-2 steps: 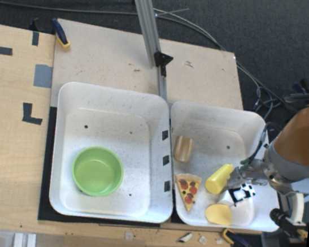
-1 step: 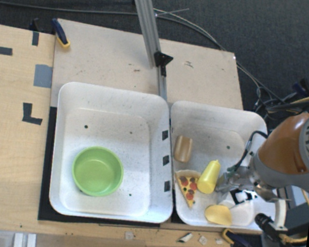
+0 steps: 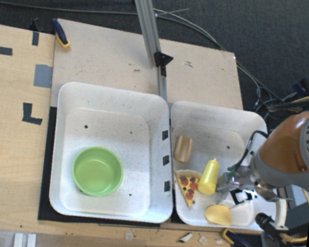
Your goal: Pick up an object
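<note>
The right bin holds a yellow squeeze bottle standing near its middle. A pizza slice lies just left of the bottle. A brown cylinder sits further back, and a yellow rounded piece rests at the front wall. My gripper hangs low in the right bin, just right of the bottle and above the yellow piece. Nothing shows held in it. The grey and orange arm covers the bin's right part.
The left bin holds a green bowl near its front left. A metal pole slants down to the back rim between the two bins. Cables lie on the dark floor at the right.
</note>
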### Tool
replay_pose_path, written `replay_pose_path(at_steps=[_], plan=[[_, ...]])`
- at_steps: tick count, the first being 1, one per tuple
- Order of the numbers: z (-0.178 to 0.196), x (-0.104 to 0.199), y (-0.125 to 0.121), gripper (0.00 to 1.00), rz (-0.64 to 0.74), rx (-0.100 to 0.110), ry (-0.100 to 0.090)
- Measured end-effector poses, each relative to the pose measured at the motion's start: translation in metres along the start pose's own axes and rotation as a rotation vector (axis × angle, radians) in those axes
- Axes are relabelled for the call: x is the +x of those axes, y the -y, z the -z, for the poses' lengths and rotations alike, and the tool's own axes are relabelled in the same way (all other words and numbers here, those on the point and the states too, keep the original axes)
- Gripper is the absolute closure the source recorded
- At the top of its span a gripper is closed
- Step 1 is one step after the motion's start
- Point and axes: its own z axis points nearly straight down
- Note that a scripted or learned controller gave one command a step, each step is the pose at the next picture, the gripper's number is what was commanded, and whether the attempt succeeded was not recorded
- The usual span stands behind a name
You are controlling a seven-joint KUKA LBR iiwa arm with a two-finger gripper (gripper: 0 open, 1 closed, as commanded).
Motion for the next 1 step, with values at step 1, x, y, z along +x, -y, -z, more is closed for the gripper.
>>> replay_pose_path(at_steps=[1], plan=[[0.0090,0.0009,0.0009,1.00,0.000,0.004,-0.002]])
